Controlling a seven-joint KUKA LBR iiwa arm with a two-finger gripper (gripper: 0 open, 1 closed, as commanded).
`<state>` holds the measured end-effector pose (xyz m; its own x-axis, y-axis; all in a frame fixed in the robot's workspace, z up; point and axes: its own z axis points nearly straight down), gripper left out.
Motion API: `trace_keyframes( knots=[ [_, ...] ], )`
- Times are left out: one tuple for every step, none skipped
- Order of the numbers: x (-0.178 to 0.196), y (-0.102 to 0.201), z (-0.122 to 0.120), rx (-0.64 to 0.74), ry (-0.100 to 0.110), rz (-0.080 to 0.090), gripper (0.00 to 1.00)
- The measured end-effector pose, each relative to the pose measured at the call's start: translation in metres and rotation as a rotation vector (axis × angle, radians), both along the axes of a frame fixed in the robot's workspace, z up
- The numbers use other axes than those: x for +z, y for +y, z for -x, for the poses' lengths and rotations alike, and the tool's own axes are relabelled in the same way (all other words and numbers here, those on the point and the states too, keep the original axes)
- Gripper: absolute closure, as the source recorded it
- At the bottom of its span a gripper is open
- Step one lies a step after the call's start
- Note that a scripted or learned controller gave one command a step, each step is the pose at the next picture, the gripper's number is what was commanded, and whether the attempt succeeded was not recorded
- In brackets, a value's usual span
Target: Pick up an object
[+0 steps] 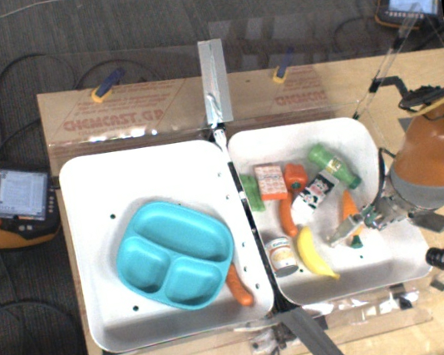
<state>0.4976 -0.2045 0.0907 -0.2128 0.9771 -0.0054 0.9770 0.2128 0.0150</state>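
**Arm reaching into the right bin**

The gripper [356, 230] is hanging low over the right bin [389, 267], its jaws sitting close by a small orange carrot [348, 207]; whether they are wide or narrow cannot be told. A curved yellow banana [311, 253] is lying just left of them, beside a round tin [282, 256] and a glossy green bottle [334, 165]. In the left bin [111, 317] a smooth teal divided plate [176, 253] is resting, an orange sausage-shaped piece [239, 288] touching its corner
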Motion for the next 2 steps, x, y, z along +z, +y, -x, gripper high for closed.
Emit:
trace_keyframes(
  knots=[
    [0.009, 0.002, -0.001, 0.001, -0.001, -0.004, 1.0],
    [-0.001, -0.018, -0.051, -0.035, 0.007, -0.003, 1.0]
  ],
)
